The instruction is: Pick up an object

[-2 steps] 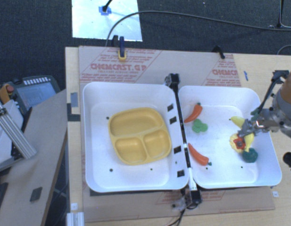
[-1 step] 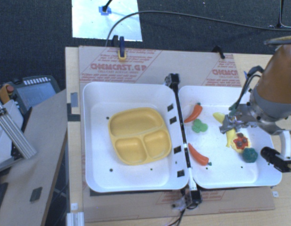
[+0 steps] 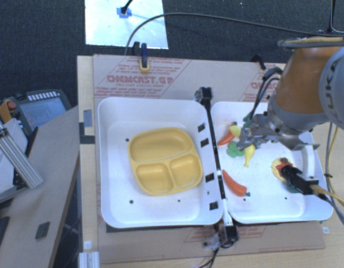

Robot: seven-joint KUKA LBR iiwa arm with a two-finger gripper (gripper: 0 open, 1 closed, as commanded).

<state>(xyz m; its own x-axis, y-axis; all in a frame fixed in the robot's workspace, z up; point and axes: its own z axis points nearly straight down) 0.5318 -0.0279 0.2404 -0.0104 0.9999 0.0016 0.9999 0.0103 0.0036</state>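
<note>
Low over right bin, jaws among toy vegetables.

The yellow tray looks like smooth, matt plastic. The two white bins are smooth plastic with a soft shine. The toy carrot looks like shiny plastic. The board under the bins looks like matt cardboard. The gripper looks like dull grey metal.

The two bins are white. The divided tray is yellow. The small toys are orange-red, green and yellow. The arm is grey and orange.
</note>
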